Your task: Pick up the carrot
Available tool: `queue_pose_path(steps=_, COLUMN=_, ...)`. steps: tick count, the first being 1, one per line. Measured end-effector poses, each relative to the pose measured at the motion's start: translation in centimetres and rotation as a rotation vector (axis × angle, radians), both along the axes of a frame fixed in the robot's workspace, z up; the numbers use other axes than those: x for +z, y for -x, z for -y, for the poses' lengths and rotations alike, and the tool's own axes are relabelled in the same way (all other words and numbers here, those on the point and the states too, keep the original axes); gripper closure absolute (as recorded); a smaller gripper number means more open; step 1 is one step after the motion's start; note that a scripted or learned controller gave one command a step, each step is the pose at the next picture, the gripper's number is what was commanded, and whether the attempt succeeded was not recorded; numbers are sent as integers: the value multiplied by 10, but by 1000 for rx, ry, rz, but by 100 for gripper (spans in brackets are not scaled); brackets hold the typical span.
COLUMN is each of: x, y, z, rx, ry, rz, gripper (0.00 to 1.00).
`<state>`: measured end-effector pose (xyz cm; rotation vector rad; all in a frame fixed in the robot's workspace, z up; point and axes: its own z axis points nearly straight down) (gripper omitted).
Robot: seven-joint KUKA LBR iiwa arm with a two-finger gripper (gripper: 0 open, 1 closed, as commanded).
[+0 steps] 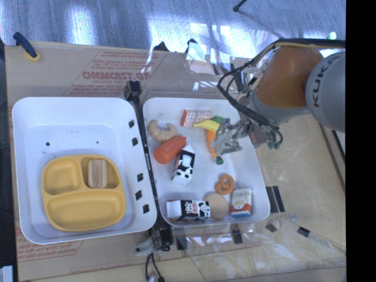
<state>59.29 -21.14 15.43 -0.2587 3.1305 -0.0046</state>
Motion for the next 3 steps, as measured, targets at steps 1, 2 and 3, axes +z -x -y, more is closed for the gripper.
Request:
queue_pose_path(steps=1, x=-63, y=66, z=-25, rx=264, ry=-4, rz=-2, gripper=100)
queue_pose_path(steps=2, x=27, y=13, z=-79, rx=350, ry=0, rz=12, gripper=100)
queue_pose_path(steps=3, x=34, y=14, z=-79, rx=353, ry=0, rz=7, gripper=100)
